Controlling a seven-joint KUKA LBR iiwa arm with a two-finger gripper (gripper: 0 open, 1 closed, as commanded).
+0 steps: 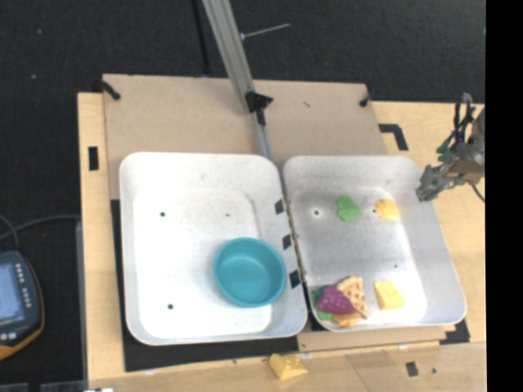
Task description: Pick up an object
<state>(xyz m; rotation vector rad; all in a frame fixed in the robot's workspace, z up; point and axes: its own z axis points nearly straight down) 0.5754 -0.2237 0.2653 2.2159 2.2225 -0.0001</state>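
Observation:
My gripper hangs at the right bin's upper right rim, small and dark at the frame's right side. In that bin lie a green piece and a yellow piece near the middle top. At the bin's front sit a purple grape bunch, a waffle-like orange piece and a yellow block. The left bin holds a teal bowl. Nothing shows between the fingers.
A yellow wedge lies on the bench outside the bins, at the front. A slanted metal rail runs down to the bins' back edge. A handheld pendant sits at far left.

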